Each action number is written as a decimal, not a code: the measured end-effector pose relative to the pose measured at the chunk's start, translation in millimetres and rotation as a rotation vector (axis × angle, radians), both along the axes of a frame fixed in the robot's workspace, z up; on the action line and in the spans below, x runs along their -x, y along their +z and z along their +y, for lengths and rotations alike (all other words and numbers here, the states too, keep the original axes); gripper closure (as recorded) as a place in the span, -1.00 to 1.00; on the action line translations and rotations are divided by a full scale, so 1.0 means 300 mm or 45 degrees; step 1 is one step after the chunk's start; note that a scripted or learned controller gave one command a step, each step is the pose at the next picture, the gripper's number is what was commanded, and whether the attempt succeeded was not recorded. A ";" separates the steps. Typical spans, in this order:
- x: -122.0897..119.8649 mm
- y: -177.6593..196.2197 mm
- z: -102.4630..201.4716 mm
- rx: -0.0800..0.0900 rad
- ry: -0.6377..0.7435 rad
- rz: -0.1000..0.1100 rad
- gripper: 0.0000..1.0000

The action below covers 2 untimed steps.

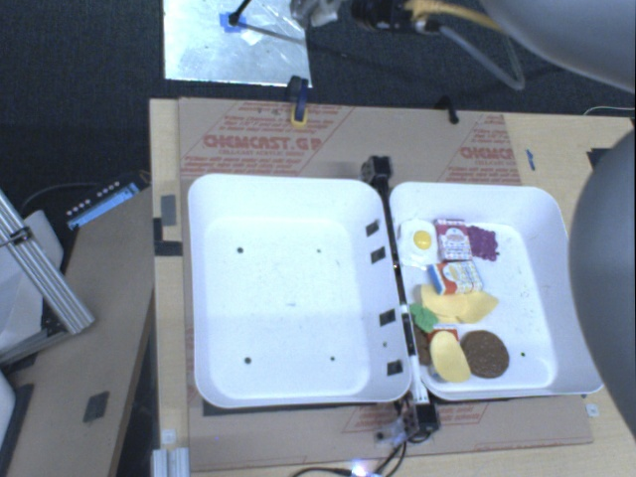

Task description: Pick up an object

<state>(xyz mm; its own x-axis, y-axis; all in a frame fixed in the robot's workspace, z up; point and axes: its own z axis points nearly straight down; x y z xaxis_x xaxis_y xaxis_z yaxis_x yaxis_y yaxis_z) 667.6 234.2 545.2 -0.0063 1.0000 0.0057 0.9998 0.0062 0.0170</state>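
the pincer [316, 6], aperture indeterminable, sits well above the right bin [537, 207], where tightly clustered toy foods such as the fried egg [418, 238] risk multi-item or slipped grasps.

"CHEMCAST GP" printed red on brown board [260, 141] under bins.

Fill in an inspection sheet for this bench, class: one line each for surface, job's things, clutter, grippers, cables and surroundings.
Surface: brown board bearing two white bins.
Job's things: toy foods in the right bin: fried egg, purple grapes, brown patty, yellow piece.
Clutter: nothing seen in the left bin.
Grippers: gripper at the top edge, away from the bins; finger state unclear.
Cables: yellow cable on the arm.
Surroundings: dark carpet, foil sheet.
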 end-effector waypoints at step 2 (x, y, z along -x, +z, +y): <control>0.205 -0.013 0.000 0.001 0.001 0.009 1.00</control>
